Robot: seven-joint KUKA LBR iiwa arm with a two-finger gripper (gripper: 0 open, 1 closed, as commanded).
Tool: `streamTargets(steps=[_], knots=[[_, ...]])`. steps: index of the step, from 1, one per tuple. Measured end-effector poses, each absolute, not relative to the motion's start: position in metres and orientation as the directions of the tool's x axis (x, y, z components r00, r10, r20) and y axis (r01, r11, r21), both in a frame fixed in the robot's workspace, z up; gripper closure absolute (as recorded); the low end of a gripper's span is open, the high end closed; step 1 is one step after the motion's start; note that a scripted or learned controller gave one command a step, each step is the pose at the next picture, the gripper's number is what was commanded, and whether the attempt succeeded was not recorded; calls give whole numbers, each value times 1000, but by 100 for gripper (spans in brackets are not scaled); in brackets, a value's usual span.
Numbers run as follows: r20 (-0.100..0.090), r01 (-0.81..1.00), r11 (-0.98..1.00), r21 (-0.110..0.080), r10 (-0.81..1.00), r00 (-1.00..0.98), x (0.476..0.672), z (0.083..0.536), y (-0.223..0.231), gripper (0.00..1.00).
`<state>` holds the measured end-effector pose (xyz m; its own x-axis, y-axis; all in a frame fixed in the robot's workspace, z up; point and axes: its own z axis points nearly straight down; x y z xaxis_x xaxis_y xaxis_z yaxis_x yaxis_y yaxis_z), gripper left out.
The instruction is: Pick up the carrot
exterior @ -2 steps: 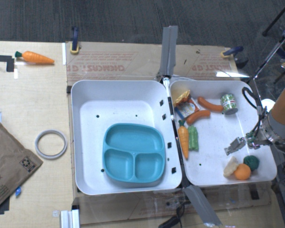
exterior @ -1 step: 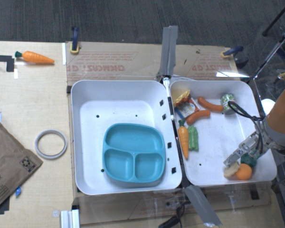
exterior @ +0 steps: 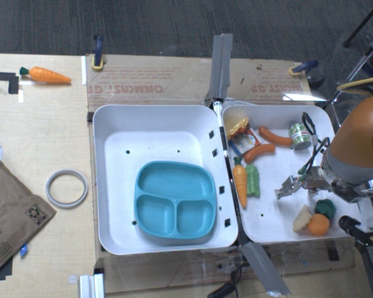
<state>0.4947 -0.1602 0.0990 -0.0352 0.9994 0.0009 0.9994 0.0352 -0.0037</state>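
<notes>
Where the right white bin [exterior: 280, 228] meets its left wall, the orange tapered carrot [exterior: 240, 185] lies beside a green pod [exterior: 253, 181]; the gripper [exterior: 286, 189] hovers right, jaws apart, empty.

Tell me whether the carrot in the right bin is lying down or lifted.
Lying down: the carrot rests on the bin floor by its left wall, beside a green vegetable.

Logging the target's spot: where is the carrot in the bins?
The carrot lies in the right bin along its left wall, beside the green vegetable, left of the hand.
</notes>
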Motion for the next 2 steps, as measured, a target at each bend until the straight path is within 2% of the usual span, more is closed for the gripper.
streamTargets(steps=[1, 2], knots=[[3, 987, 164, -3, 987, -164, 478, 113, -221, 0], [1, 984, -180, -5, 984, 180, 481, 88, -164, 0]])
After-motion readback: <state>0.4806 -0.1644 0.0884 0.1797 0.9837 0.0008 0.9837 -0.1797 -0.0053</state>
